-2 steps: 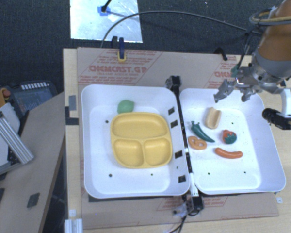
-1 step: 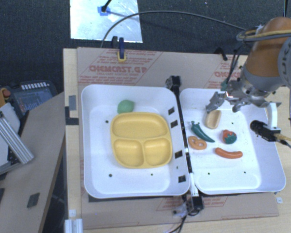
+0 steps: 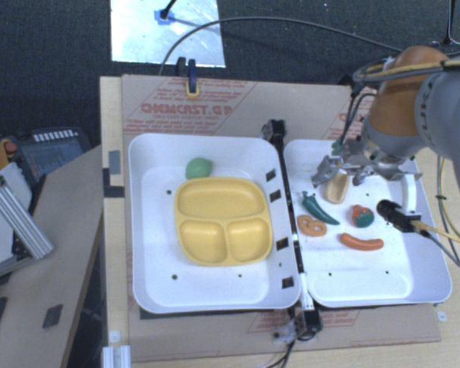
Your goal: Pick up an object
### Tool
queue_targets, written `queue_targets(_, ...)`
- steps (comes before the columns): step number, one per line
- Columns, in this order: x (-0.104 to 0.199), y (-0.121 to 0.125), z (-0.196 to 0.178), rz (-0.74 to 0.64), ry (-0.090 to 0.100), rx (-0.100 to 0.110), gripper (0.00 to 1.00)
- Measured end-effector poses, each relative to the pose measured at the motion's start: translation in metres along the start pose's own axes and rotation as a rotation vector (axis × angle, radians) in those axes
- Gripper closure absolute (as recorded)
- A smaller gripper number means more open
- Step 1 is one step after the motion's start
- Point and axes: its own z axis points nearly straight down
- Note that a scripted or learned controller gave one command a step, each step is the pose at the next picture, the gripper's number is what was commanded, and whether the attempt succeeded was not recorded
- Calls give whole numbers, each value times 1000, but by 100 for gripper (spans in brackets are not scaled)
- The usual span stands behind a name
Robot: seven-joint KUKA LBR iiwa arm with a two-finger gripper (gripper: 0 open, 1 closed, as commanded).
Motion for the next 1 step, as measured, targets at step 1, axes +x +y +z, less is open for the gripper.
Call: queue_targets(1,-2,3,46,3,-6,-8,0)
